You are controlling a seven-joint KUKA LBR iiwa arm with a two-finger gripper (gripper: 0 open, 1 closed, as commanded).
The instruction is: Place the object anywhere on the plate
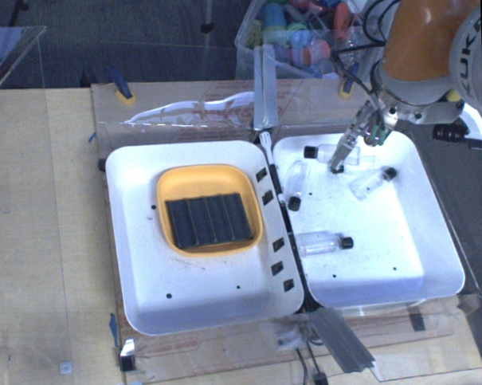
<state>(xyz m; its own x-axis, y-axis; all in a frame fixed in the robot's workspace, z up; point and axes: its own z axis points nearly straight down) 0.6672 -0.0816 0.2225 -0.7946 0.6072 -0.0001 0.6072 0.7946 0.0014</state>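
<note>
Two white bins sat side by side on the bench, and the left bin (132, 256) held a yellow plate (170, 183) with a dark ribbed block (209, 220) lying on it. The right bin (403, 252) held several clear vials with black caps, hard to make out against the white floor. One vial (319, 243) lay on its side toward the near part of that bin, beside the divider; its long axis ran across the bin and its black cap pointed away from the plate. A second vial (370, 182) lay tilted farther from the plate, cap toward the bin's far outer corner. A third (293, 185) stood close to the divider, its outline faint, and a fourth (323, 152) lay by the far wall, partly hidden behind the gripper. The gripper (336, 167) hung over the far part of the right bin, tips near the floor; whether its fingers were apart or together could not be told. The arm (425, 36) was cut off by the frame's upper right edge.
</note>
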